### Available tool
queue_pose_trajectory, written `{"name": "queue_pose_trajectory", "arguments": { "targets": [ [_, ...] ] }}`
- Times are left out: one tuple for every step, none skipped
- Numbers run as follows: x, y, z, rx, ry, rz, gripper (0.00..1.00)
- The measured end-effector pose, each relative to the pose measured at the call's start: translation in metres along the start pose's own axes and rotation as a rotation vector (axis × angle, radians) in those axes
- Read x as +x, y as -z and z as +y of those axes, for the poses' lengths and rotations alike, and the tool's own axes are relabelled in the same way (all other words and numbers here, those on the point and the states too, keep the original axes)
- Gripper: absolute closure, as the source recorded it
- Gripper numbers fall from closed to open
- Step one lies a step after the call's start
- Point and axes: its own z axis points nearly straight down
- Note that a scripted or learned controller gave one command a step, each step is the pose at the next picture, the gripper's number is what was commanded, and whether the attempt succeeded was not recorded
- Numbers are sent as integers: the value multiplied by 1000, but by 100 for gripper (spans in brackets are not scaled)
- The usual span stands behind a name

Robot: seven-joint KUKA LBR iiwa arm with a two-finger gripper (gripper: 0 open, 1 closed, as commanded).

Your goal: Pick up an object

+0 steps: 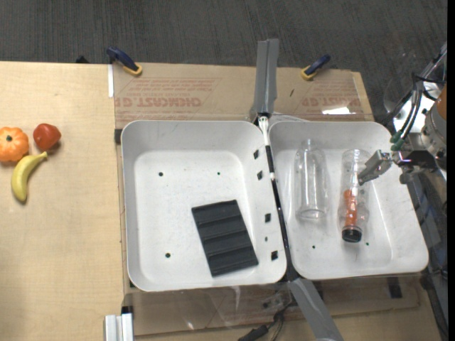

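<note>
Over the right bin (405, 251), the gripper (371, 169) hangs beside a clear tube with a black cap (351, 197); I cannot tell how its jaws stand. A clear glass (310, 183) lies nearby. A black ribbed block (225, 237) sits in the left bin (142, 190).

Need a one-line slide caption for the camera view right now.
End effector at the right bin's far edge beside two clear bottles; black ridged block in the left bin.

clear tube (352, 196) with orange contents, flat in right bin (405, 254)
</note>
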Motion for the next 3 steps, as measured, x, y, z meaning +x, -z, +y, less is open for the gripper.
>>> {"name": "queue_pose_trajectory", "arguments": {
  "targets": [
    [-24,-112,-6,0,60,1,0],
    [-25,-198,-9,-2,86,1,0],
    [-27,-189,-9,-2,82,1,100]
  ]
}}
